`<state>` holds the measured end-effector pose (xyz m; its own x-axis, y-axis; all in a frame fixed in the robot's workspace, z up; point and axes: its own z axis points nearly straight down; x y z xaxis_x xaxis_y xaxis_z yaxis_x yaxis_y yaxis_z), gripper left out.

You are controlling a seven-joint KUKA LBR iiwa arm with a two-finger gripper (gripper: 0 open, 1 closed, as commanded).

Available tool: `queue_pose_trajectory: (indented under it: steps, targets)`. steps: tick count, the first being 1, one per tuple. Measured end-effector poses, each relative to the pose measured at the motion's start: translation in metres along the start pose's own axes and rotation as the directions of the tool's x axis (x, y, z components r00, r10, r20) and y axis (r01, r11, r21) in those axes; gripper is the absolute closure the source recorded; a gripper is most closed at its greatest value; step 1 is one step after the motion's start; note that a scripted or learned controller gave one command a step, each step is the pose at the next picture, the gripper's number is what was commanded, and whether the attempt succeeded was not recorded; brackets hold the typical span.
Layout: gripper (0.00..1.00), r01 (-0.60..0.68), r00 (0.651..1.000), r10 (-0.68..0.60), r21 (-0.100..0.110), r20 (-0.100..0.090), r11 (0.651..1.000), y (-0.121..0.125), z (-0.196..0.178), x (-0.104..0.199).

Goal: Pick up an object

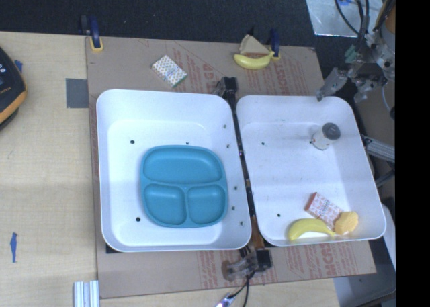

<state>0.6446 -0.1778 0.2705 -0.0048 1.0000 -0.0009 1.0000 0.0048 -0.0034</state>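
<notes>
The yellow plastic banana (310,230) lies in the right-hand white bin (282,158) against its near rim, touching a pink patterned packet (324,207) and a small yellow-orange lump (347,222); nothing is lifted yet. The gripper (349,76) hovers past the bin's far right corner, its fingers apart and holding nothing, with open floor between it and the cluster save a small grey round knob (327,133).

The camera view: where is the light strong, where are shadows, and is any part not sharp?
In the camera view, the right bin looks washed out by bright light; the left bin carries a soft shadow along its left inner wall; the claw near the upper right is small and somewhat blurred; the blue tray looks evenly lit.
</notes>
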Motion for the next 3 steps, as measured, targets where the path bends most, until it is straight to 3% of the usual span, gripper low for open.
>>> queue_pose_trajectory:
  steps: [1, 2, 3]
  targets:
    - [0.00, 0.001, 1.000, -0.001, 0.003, -0.001, 1.000, -0.061, 0.150, 0.067]
    - [0.00, -0.001, 1.000, 0.001, -0.002, 0.000, 1.000, -0.006, 0.136, 0.023]
    - [0.00, -0.001, 1.000, 0.001, -0.002, -0.001, 1.000, -0.030, 0.154, 0.028]
